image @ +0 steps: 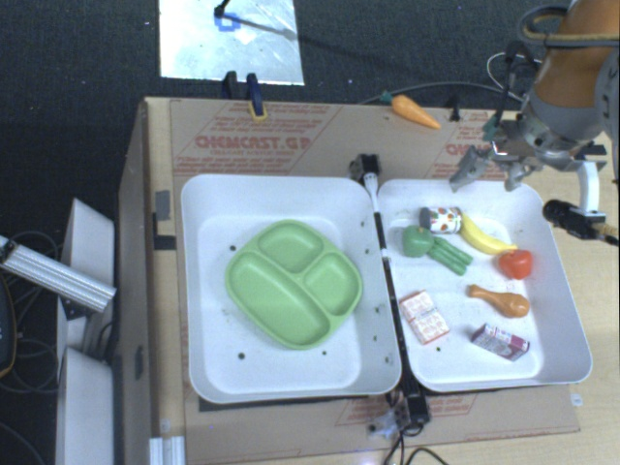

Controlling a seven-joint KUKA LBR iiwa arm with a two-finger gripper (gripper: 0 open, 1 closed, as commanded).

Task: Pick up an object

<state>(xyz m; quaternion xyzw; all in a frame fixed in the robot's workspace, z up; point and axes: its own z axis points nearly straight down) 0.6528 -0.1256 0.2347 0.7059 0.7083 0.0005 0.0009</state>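
Note:
My gripper [484,180] hangs over the far edge of the right bin [562,356], its two fingers spread open with nothing between them. Just below it in that bin lie a small spotted can [442,220], a yellow banana [484,235] and a green toy vegetable [437,250]. Further toward the front are a red tomato [517,263], an orange gourd-shaped piece [502,300], a pink-and-white box [423,317] and a small maroon-and-white packet [500,341].
The left bin [208,260] holds a green divided plate [294,282]. An orange carrot [417,111] lies on the cardboard behind the bins. A black clamp [366,168] sits at the bins' shared far corner. A black fixture [572,219] juts in at the right.

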